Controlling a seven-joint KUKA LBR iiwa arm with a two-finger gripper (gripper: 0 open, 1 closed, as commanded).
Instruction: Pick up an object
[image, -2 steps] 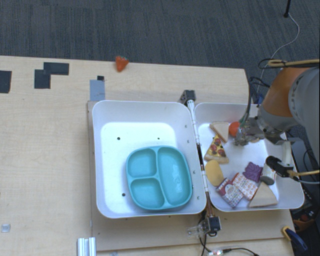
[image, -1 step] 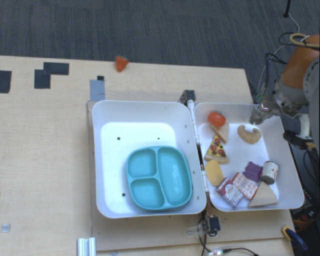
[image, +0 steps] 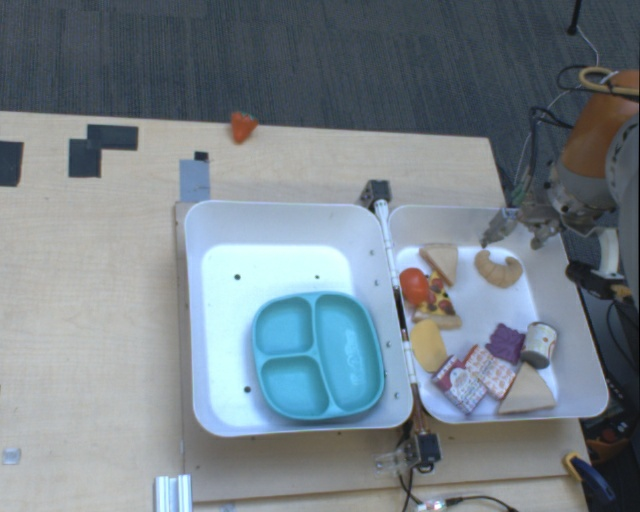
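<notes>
White bins side by side; teal plate (image: 318, 355) in left bin (image: 215, 330), toy food in right bin (image: 580, 395). Nearest pick: croissant (image: 498, 268), just beside gripper (image: 516, 228), near far wall. Approach straight down, centre over croissant, avoid wall. Grip state: can't tell, tips too small/blurred. Arm cut off at right edge
</notes>
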